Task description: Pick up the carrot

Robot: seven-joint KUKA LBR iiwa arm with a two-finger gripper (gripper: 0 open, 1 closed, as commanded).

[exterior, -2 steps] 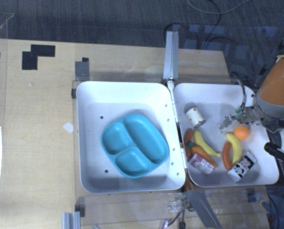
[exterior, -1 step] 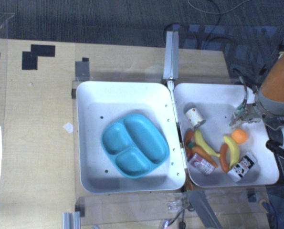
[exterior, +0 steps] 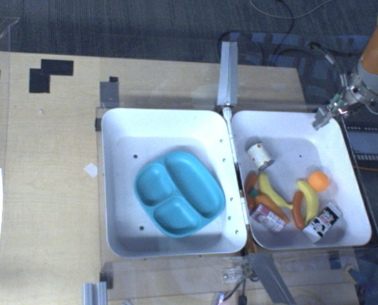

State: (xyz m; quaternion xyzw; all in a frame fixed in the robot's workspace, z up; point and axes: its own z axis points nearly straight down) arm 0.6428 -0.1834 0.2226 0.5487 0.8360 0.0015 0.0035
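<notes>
Step in hand: approach, nothing grasped yet; the whole descent to the carrot is ahead of you.

Near edge of the right bin (exterior: 360, 234): a black-and-white carton (exterior: 321, 223) and a red-and-white packet (exterior: 269, 218); both crowd the target zone.

Carrot (exterior: 269, 203): my best reading is the orange-red tapered piece in the bin's near-left part, just beyond the packet, touching or partly under a banana (exterior: 272, 192); identity is a judgement, since a curved reddish piece (exterior: 297, 212) and another reddish piece (exterior: 251, 183) by the left wall look similar.

Middle of the bin: a second banana (exterior: 309, 200) and an orange ball (exterior: 318, 181); farther back, a small white can (exterior: 258, 155) on its side.

Left bin (exterior: 115, 183): a blue divided plate (exterior: 179, 192); not involved.

Far right corner: the gripper (exterior: 323, 115) hangs over the bin's rim, well apart from the carrot; whether it is open or closed you cannot tell at this size.

How to do it well: bring the gripper diagonally across toward the near-left; align the jaws across the carrot's short axis; aim for the exposed end away from the banana; descend straight, since a slanted entry would likely nudge the packet or catch the banana as well.
</notes>
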